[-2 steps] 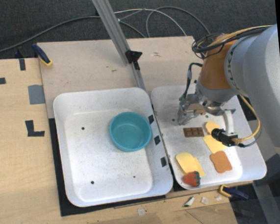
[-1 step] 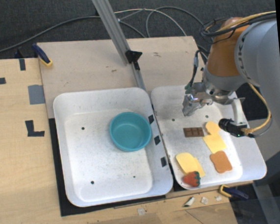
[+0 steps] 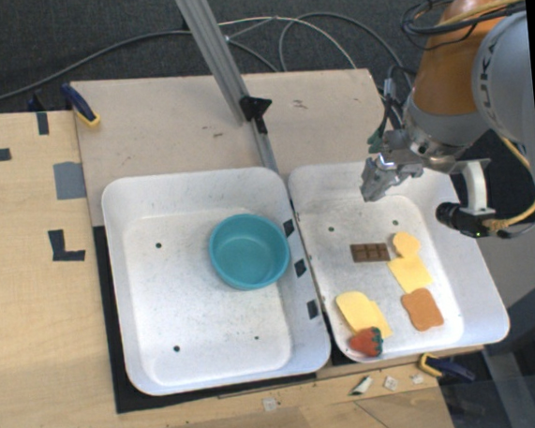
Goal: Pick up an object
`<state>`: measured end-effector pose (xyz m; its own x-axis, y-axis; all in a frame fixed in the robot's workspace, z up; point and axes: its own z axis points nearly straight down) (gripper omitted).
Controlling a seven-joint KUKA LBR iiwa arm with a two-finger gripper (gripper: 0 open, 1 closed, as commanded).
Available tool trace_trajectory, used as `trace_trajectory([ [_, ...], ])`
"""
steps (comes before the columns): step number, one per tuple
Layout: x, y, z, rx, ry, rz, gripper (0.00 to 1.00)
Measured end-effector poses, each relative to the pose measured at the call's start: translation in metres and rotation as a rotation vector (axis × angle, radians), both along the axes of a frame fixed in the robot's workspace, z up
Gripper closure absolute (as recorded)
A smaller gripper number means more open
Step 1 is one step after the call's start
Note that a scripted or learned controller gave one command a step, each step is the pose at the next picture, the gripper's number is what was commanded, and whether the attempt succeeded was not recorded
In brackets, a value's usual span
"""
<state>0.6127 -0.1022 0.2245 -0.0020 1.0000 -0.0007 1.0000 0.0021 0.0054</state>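
Two bins side by side on the table (image 3: pixel 32 306). Left bin (image 3: pixel 144 295): bowl (image 3: pixel 248 250) near its right wall, toward the far edge. Right bin (image 3: pixel 466 321): chocolate bar (image 3: pixel 370 252) mid-bin; cheese piece (image 3: pixel 409 262) just right of it, cracker (image 3: pixel 422 309) in front of that near the front-right corner. Second cheese piece (image 3: pixel 360 309) at front-left, strawberry (image 3: pixel 366 343) touching its front edge. Tool (image 3: pixel 375 181) above the right bin's far edge.

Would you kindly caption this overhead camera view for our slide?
Gripper above the right bin of toy foods; teal bowl in the left bin.
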Motion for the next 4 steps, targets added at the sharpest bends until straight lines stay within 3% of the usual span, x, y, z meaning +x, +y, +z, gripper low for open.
trace_trajectory([
  [1,0.003,-0.001,0.064,-0.001,-0.001,0.000,1.00],
  [2,0.015,0.047,0.062,0.001,0.005,0.003,1.00],
  [4,0.026,0.159,0.022,0.002,0.009,0.005,1.00],
])
